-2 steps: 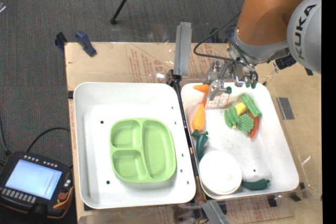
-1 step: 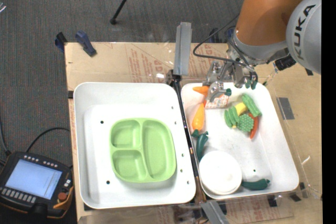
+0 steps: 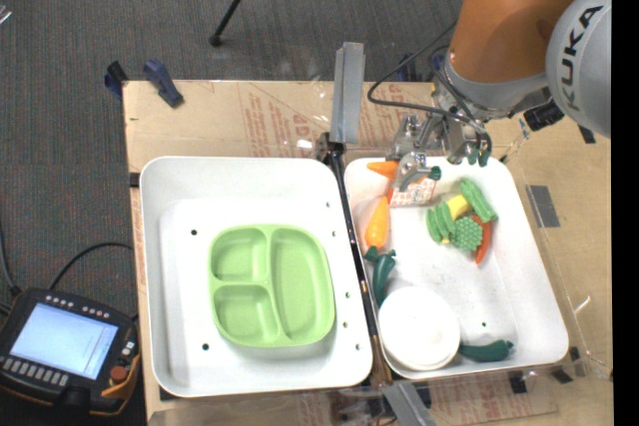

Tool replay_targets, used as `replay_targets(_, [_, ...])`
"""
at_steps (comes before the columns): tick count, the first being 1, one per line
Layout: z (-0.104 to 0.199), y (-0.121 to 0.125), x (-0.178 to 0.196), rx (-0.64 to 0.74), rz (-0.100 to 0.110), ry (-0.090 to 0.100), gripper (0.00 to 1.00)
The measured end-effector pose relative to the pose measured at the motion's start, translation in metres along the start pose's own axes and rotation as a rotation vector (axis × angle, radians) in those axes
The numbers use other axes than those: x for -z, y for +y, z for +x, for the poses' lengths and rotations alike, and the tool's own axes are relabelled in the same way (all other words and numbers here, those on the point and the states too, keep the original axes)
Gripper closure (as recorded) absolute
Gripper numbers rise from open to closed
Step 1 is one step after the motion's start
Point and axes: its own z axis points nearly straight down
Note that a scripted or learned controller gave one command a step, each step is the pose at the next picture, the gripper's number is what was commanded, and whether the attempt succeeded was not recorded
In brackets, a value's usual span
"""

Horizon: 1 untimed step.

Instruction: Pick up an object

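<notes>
My gripper (image 3: 412, 171) hangs low over the far left corner of the right bin (image 3: 534, 294). Directly under it lies a small pink-and-white carton (image 3: 415, 194), and an orange piece (image 3: 380, 169) sits just to its left. An orange carrot (image 3: 377, 220) lies along the bin's left wall. In the middle of the bin is a cluster of green pods (image 3: 439, 220), a yellow piece (image 3: 456, 207), a green knobbly toy (image 3: 466, 232) and a red-orange strip (image 3: 484, 244). The view does not show anything held.
A stack of white plates (image 3: 419, 326) sits at the right bin's near left, with a dark green vegetable (image 3: 381, 270) above it and another (image 3: 486, 350) to its right. The left bin (image 3: 165, 214) holds a green divided plate (image 3: 272, 286). A teach pendant (image 3: 65, 344) lies at lower left.
</notes>
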Motion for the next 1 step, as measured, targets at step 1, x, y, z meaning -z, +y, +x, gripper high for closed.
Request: replay_targets(1, [-0.0014, 0.0008, 0.0057, 0.002, -0.001, 0.002, 1.0])
